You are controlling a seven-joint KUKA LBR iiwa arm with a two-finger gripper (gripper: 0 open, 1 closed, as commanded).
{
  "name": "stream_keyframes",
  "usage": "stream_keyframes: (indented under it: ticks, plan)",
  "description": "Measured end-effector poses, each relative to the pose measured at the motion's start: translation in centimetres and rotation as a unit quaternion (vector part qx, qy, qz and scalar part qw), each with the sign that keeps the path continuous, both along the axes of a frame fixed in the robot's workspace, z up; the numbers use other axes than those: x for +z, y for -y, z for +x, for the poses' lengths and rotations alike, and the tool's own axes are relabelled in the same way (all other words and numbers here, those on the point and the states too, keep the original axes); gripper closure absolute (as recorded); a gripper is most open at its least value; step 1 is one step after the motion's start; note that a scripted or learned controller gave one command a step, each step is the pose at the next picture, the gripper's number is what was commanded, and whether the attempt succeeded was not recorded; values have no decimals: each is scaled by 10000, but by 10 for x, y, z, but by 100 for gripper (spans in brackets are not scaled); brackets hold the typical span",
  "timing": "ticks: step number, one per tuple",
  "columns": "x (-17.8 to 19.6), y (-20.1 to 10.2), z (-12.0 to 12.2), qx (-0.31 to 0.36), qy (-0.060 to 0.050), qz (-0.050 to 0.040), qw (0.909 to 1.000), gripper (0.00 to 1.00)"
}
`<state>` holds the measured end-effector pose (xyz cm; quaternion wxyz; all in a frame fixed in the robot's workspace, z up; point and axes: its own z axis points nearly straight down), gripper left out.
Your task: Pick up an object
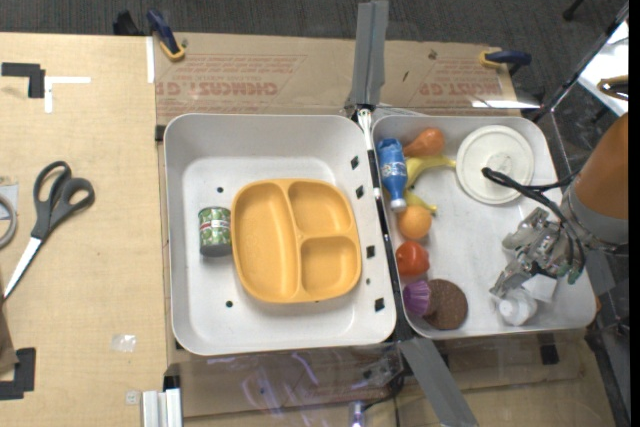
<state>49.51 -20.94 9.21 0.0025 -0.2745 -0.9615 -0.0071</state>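
My gripper (510,281) hangs low over the front right corner of the right bin (470,245), just above a small white object (517,310); whether it touches that object is unclear. Along the bin's left side lie a blue bottle (391,173), a banana (426,177), an orange fruit (414,223), a red tomato (411,258), a purple piece (417,297) and a brown round piece (448,304). An orange pear-shaped item (428,141) and a white round lid (496,163) sit at the back.
The left bin (190,175) holds a yellow divided plate (297,240) and a green can (214,231) beside it. Scissors (50,205) lie on the wooden bench to the left. A black cable (520,183) crosses the white lid toward the arm.
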Motion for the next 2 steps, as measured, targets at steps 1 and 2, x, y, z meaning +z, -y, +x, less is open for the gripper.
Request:
stream_keyframes:
  ticks: [1, 2]
  plan:
    - [0, -53, -17, 22, 7, -70, 10000, 0]
    - [95, 4, 23, -324, 17, -83, 9994, 0]
